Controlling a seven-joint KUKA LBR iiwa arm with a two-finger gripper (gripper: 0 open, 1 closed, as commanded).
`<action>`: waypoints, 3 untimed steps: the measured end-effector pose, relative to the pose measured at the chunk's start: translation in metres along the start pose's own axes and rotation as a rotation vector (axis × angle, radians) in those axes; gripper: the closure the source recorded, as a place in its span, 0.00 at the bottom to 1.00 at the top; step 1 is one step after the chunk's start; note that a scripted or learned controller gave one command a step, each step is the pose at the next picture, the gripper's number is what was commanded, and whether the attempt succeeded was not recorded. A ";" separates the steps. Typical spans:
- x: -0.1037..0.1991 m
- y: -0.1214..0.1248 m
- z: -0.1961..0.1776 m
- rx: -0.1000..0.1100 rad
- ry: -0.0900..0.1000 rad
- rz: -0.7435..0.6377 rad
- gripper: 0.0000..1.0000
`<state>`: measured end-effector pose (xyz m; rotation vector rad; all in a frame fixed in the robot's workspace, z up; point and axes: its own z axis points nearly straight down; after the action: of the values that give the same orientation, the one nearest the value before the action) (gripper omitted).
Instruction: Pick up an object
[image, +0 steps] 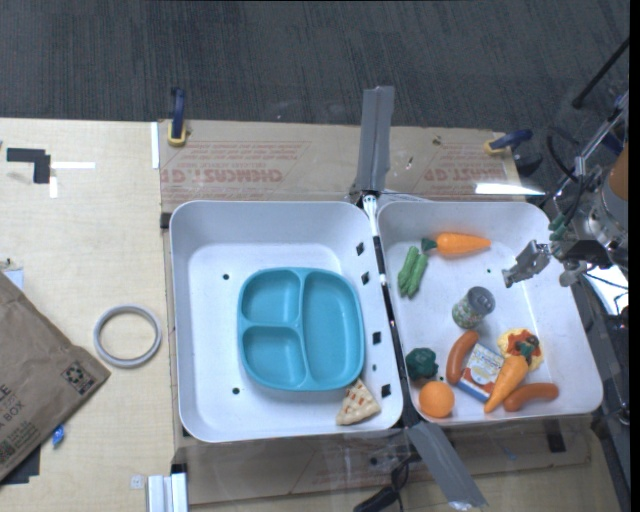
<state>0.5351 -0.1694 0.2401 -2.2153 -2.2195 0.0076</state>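
Observation:
The right bin (560, 330) holds several toy foods. A carrot (462, 243) and a green pea pod (411, 270) lie near its far side. A small grey can (473, 307) stands in the middle. Toward the front sit a sausage (461, 355), a dark green broccoli (421, 362), an orange (436, 400), a small printed box (485, 363), a second carrot (507, 378), a red sausage (530, 396) and a yellow-red piece (522, 345). My gripper (527, 264) hangs over the bin's right part, to the right of the can and apart from it, with nothing seen in it.
The left bin (200, 300) holds a teal divided plate (300, 328) and a pizza slice (358, 405) at its front right corner. On the bench to the left lie a grey tape ring (127, 334) and a brown cardboard box (35, 370). The arm's body (600, 225) crowds the right rim.

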 end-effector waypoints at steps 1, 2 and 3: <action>0.035 0.006 0.126 -0.001 0.000 -0.174 0.00; 0.056 -0.057 0.150 -0.002 0.000 -0.183 0.00; 0.054 -0.057 0.144 0.001 0.002 -0.178 1.00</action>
<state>0.4771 -0.1150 0.0961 -2.0075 -2.4065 0.0059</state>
